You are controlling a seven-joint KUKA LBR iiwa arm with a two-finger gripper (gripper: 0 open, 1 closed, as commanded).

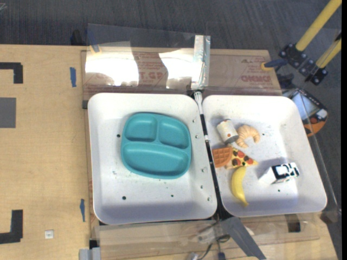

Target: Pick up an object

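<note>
Right bin (303, 199): banana (238, 184) nearest. Right of the banana, a black-and-white block (283, 172); touching its far tip, a pizza slice (238, 158); beyond, a croissant (248, 135). Far right of the banana, the arm (310, 112); gripper state cannot be told.

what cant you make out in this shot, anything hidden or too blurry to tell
- Small cylinder, right bin: too blurred in the camera view to identify.
- White and black object: too small and soft to read its markings or tell what it is.
- Waffle: partly covered by the pizza slice.
- Yellow stand, top right: cut off by the frame edge.
</note>
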